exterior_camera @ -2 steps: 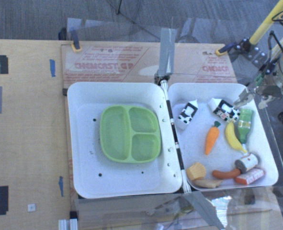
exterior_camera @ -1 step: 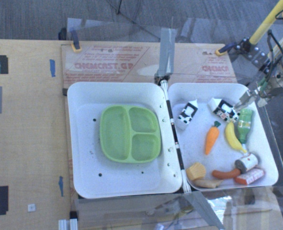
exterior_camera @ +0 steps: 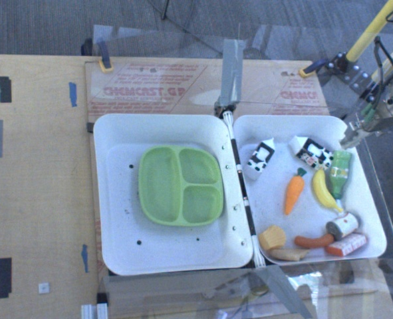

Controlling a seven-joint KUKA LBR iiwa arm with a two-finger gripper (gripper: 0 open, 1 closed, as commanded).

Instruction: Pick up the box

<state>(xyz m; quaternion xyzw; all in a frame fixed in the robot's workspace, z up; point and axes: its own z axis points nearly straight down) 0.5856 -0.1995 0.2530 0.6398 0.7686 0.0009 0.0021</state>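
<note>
Nearest you, in the near right corner of the right bin (exterior_camera: 377,208): a small red and white box (exterior_camera: 348,244), lying flat and slanted. I take this as the task's box. It sits tight against the bin's wall.

A small can (exterior_camera: 341,225) lies touching the box's far side, and a red sausage (exterior_camera: 312,241) ends just beside both. Risk here: a descent on the box may catch the can or strike the bin wall, so the tool closes on the wrong thing or on nothing. The corner leaves little room on the outer side.

Mid-bin: banana (exterior_camera: 324,190), carrot (exterior_camera: 293,191) and a green packet (exterior_camera: 339,171), all apart from the box.

Farther back: a black and white cow-print block (exterior_camera: 314,153) and a cow-print carton (exterior_camera: 260,157). Second risk: both are box-shaped, and the block lies much nearer the tool than the red box, so a pick could land on it instead. You should settle which one is meant.

Farthest: the tool (exterior_camera: 354,136) hovers over the right bin's far right rim, holding nothing that shows. You cannot tell whether it is spread or pressed together; it is too small and blurred.

Box to tool: well apart, the box at the near end of the same right wall, with the packet, banana and can between
</note>
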